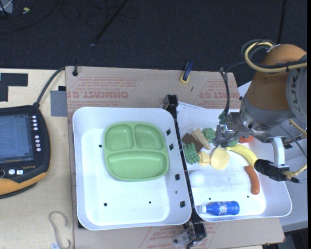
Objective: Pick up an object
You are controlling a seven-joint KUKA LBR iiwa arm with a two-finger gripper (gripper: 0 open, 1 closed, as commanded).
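Note:
My gripper (224,137) hangs low over the back middle of the right bin (272,204), just above a round yellow fruit (220,159). Close around it lie a banana (244,152), a small orange piece (246,138), a green leafy piece (209,134) and a tan wedge (199,137). Further left sit a brown piece (189,139), a green ridged piece (190,152) and a pale yellow chunk (204,158). A white egg (197,179), a red-orange sausage (253,180) and a blue bottle (222,208) lie nearer the front.
The left bin (88,191) holds a green divided plate (136,151). A black divider (180,160) separates the two bins. A tablet controller (15,144) lies on the bench at far left. The arm's orange band (280,61) rises at the right.

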